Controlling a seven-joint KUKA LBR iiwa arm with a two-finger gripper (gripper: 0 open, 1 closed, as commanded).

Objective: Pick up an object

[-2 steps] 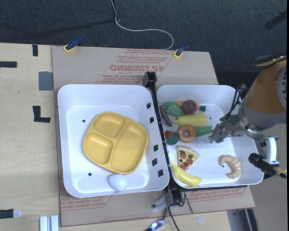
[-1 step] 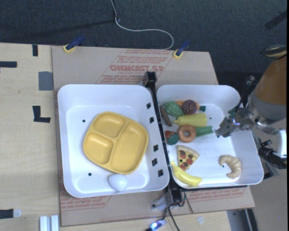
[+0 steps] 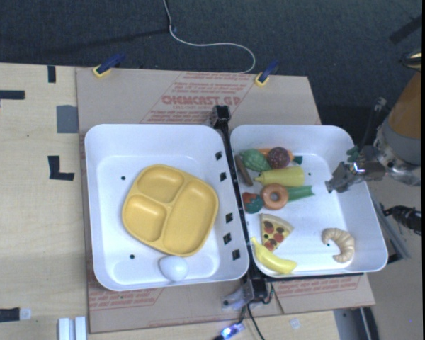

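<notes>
Left bin (image 3: 103,190) carries a yellow divided plate (image 3: 170,209) lying flat mid-bin, with a white egg (image 3: 174,267) just beside its near edge against the front wall – neither close to the arm, so poor candidates for this try.

Right bin (image 3: 361,222) has the toy food bunched along its left wall: green leafy vegetable (image 3: 253,161), dark red fruit (image 3: 278,156), corn cob (image 3: 283,176) touching a doughnut (image 3: 275,196), then a pizza slice (image 3: 275,233) and a banana (image 3: 274,261) at the front-left corner. The croissant (image 3: 339,244) lies alone toward the front right, well apart from the cluster, so it looks the cleanest grab: room for fingers on both sides.

Gripper (image 3: 338,183) comes in over the right rim of the right bin, tilted down toward the bare floor between the corn and the croissant. Nothing between its fingers – it touches no object that I can see. Fingertips are too small and dark to judge the gap, so whether they're wide or narrow I can't tell.

Judgement: approach phase, no pick made yet; nearest target is the croissant, just forward of the gripper
</notes>
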